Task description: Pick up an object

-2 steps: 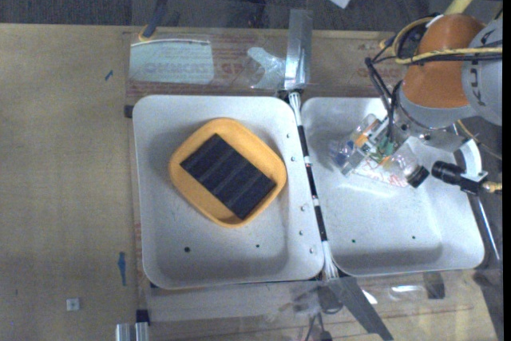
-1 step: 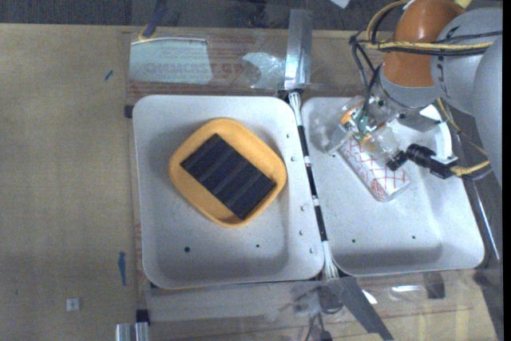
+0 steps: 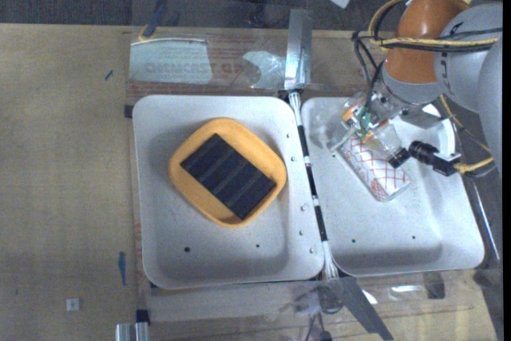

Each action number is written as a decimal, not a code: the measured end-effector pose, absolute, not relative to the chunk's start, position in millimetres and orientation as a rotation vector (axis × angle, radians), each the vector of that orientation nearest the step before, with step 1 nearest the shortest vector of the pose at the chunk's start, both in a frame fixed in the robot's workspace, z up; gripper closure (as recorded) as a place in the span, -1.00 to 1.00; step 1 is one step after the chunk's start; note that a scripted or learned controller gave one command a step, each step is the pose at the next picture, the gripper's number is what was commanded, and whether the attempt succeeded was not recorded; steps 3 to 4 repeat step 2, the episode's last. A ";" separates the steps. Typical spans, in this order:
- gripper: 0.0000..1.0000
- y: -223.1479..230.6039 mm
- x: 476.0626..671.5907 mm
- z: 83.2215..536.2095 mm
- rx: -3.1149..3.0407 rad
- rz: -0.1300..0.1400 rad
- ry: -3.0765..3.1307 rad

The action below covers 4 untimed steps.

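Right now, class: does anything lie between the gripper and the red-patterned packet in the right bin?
Nothing visible does. The gripper sits directly over the upper end of the packet in the right bin.

You've got a tan wooden bench point(image 3: 64, 172) carrying two shallow white bins side by side, the left bin point(image 3: 160, 251) touching the right bin point(image 3: 415, 243) along their inner edges.

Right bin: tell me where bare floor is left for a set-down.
In the right bin, the floor between the clear packet and the near rim is free. Its far half is crowded by the packet, tool and cables.
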<state>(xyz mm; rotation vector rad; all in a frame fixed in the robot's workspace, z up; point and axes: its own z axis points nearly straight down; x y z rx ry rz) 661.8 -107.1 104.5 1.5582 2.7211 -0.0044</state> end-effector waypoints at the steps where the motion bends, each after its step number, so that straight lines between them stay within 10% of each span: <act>1: 1.00 -78.4 667.8 185.7 1.195 0.002 2.897; 2: 1.00 -83.4 623.1 185.3 0.810 0.001 3.035; 4: 1.00 -83.4 623.1 185.3 0.810 0.001 3.035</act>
